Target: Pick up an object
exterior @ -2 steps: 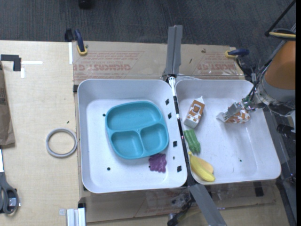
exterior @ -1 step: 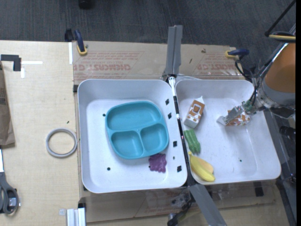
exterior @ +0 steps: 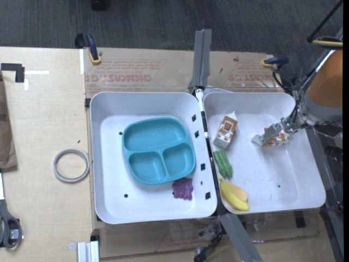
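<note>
My gripper [exterior: 271, 136] reaches in from the right and hangs low over the upper right part of the right bin [exterior: 283, 192]. Orange and white patches show at its tip, and I cannot make out whether they belong to a separate object. A small orange and white carton [exterior: 225, 131] lies to its left, near the bin's left wall. Below the carton are a green vegetable [exterior: 222, 164] and a yellow banana [exterior: 234, 196]. In the left bin [exterior: 103, 146] a teal divided plate [exterior: 158, 150] lies flat, with purple grapes [exterior: 183, 188] just beneath it.
The arm's orange band [exterior: 330, 85] sits above the right bin's far right corner. A grey divider post [exterior: 202, 59] stands between the bins at the back. A roll of tape [exterior: 71, 165] and scissors [exterior: 9, 229] lie on the bench to the left.
</note>
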